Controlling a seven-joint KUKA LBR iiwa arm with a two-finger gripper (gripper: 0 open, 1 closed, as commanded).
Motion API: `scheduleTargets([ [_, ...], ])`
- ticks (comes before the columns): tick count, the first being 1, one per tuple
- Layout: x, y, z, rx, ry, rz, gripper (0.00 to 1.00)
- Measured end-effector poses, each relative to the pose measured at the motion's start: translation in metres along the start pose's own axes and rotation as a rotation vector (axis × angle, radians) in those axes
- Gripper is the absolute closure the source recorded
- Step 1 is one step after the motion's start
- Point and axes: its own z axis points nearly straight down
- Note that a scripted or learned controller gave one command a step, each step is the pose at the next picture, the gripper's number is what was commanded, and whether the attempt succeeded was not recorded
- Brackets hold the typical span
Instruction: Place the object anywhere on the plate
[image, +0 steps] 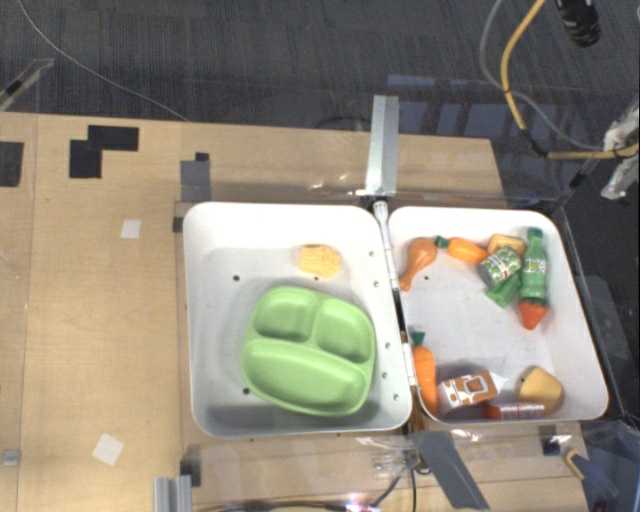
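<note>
the glossy green three-compartment plate sits in the left white bin. a bumpy yellow round object lies on the bin floor at the plate's 12 o'clock, just apart. smooth plastic toy foods crowd the right bin.

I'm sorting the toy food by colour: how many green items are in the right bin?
2: a green can and a green bottle, side by side near the right bin's far edge. Others could be hidden underneath.

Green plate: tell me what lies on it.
Nothing lies in the green plate's three compartments. The yellow piece sits behind it on the left bin floor, apart. What's under it is hidden.
</note>
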Motion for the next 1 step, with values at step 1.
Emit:
scheduleTargets([
  [1,-0.0562,0.0614,-0.0253,-0.003,0.007,-0.181,0.0],
])
